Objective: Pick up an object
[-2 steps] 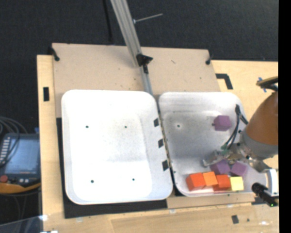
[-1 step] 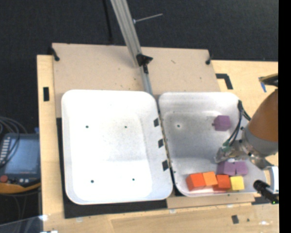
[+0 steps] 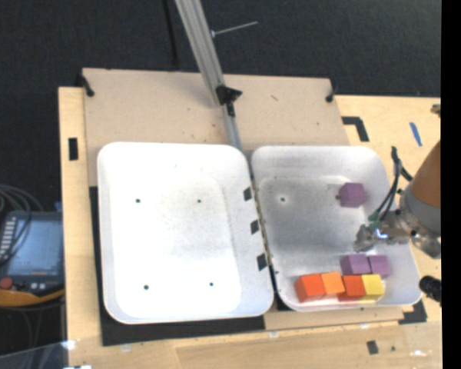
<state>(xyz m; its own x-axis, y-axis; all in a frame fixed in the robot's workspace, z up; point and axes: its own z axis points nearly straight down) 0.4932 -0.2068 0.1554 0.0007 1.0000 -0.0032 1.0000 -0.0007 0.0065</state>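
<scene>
Hovering claw (image 3: 366, 237) above squarish purple blocks (image 3: 367, 264)

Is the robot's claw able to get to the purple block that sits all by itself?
Probably yes. The claw hangs inside the right bin, and the lone purple block sits just up from it with bare bin floor between and nothing on top.

I see the arm (image 3: 426, 183) cut off at the right edge; its jaws are too blurred to read.
</scene>
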